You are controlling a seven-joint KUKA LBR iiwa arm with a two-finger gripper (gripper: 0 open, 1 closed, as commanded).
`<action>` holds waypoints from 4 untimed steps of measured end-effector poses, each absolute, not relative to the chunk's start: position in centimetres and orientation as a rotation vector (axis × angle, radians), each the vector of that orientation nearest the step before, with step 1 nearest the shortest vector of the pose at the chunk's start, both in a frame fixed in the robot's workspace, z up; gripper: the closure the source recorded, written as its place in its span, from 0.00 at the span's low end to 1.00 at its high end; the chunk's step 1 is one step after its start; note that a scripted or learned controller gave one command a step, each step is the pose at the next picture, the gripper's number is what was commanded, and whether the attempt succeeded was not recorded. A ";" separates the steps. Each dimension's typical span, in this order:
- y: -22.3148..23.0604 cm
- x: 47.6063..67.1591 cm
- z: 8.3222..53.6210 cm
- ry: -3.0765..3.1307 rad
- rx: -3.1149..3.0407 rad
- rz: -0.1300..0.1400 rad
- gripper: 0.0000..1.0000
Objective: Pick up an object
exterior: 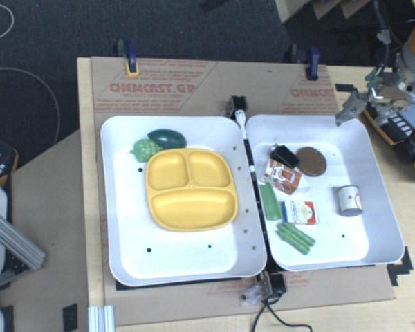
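Note:
The right bin (373, 185) holds a brown round disc (311, 162), a small black piece (285, 155), an orange and white packet (283, 177), a green stick (269, 200), a small white carton (301, 213), green pods (295, 238) and a white can (348, 200). My gripper (356, 106) hangs over the far right corner of this bin, above its rim and apart from every object. Nothing shows between its tips.
In the left bin (117, 206) lies a yellow divided plate (191, 189), with a dark green item (167, 138) and a light green leafy item (146, 149) behind it. Blue clamps (131, 55) hold the cardboard base at the back edge.

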State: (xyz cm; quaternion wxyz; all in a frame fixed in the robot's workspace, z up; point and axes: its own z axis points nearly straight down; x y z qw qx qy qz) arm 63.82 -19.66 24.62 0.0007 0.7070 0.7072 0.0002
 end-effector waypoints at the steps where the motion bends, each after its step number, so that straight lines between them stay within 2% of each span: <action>1: -19.7 63.9 25.8 2.219 2.216 0.003 1.00; 2: -16.1 55.1 36.9 2.218 2.213 0.010 1.00; 3: -6.5 52.4 31.6 2.238 2.217 -0.003 1.00; 4: -0.2 47.6 26.5 2.236 2.221 -0.008 1.00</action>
